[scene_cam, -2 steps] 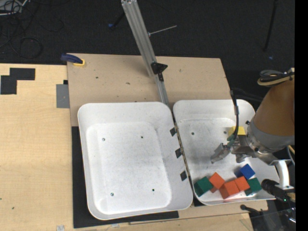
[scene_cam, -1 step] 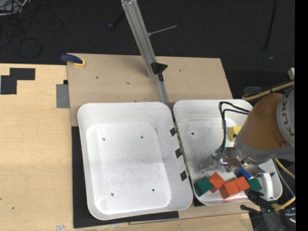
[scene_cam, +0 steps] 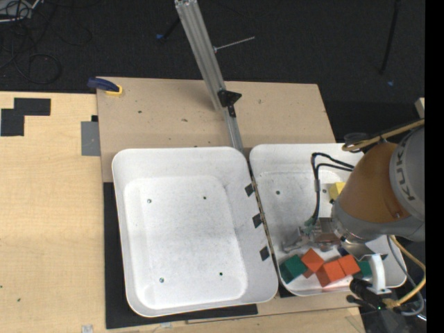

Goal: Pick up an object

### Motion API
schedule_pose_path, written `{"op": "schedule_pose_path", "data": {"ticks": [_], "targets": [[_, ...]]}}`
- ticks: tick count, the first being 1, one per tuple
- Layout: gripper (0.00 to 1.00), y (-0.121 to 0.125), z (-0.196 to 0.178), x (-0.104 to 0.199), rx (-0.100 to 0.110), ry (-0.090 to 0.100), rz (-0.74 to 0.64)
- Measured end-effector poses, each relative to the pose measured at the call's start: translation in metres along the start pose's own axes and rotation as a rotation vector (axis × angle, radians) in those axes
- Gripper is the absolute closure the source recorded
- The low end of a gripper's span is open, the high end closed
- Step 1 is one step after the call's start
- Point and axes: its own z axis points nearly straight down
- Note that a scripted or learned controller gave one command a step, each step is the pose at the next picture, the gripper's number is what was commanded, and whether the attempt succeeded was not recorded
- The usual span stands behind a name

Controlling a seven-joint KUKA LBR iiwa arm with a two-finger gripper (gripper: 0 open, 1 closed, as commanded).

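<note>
The arm reaches in from the right, its orange band over the right bin [scene_cam: 288, 172]. My gripper [scene_cam: 300, 238] hangs low above that bin's front part. Just in front of it lie a green block [scene_cam: 292, 268], an orange block [scene_cam: 313, 259] and a larger red-orange block [scene_cam: 336, 270], crowded in the bin's front corner. A yellow piece [scene_cam: 337, 188] peeks out beside the arm farther back. The fingers are small and partly masked by the wrist.
The left bin [scene_cam: 132, 165] sits beside the right one, joined by black clips along the shared rim. A slanted aluminium rail [scene_cam: 205, 54] rises behind the bins. Black cables loop from the wrist over the right bin.
</note>
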Motion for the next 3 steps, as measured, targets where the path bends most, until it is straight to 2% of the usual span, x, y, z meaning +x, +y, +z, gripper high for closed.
{"op": "schedule_pose_path", "data": {"ticks": [1, 3], "targets": [[1.00, 0.000, -0.010, -0.001, 0.000, 0.001, 0.008], [1.00, 0.004, -0.098, -0.013, -0.004, -0.003, -0.001]]}}
